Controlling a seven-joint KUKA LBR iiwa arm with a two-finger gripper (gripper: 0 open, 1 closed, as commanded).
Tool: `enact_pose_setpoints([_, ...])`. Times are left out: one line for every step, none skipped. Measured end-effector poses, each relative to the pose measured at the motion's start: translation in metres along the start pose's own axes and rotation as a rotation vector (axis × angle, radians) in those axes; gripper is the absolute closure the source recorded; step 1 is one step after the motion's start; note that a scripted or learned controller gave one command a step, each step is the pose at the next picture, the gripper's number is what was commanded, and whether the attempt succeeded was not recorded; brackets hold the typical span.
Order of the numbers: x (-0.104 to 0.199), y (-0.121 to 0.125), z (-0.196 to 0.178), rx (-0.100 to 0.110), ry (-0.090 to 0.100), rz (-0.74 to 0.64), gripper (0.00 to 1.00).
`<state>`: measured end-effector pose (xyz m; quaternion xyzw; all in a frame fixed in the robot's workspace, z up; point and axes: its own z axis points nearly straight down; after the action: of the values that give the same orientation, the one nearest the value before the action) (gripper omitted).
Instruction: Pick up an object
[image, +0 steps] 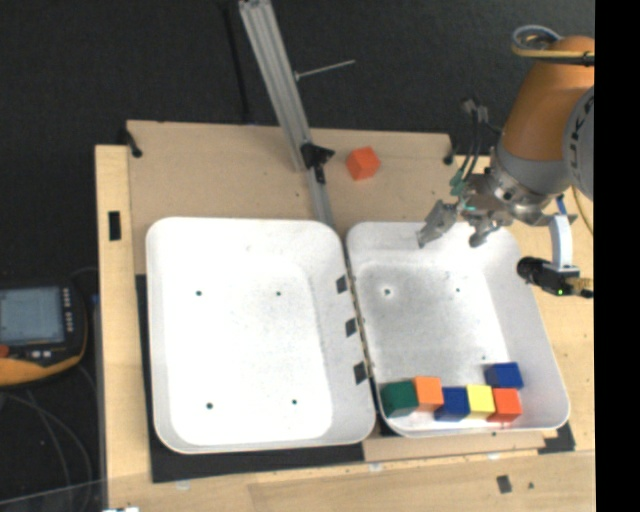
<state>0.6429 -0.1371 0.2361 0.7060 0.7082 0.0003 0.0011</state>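
Several small cubes lie along the near edge of the right bin: a green cube, an orange cube, a blue cube, a yellow cube, a red-orange cube and another blue cube. My gripper hangs over the far edge of the right bin, well away from the cubes. Its two fingers are spread apart with nothing between them.
The left bin sits beside the right one. An orange cube rests on the bench behind the bins. A slanted metal pole rises from between the bins. A handheld pendant lies at far left.
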Motion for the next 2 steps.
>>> enact_pose_setpoints([0.006,-0.022,0.139,0.009,0.000,0.006,0.00])
enact_pose_setpoints([0.020,-0.021,0.139,0.002,0.001,0.000,0.00])
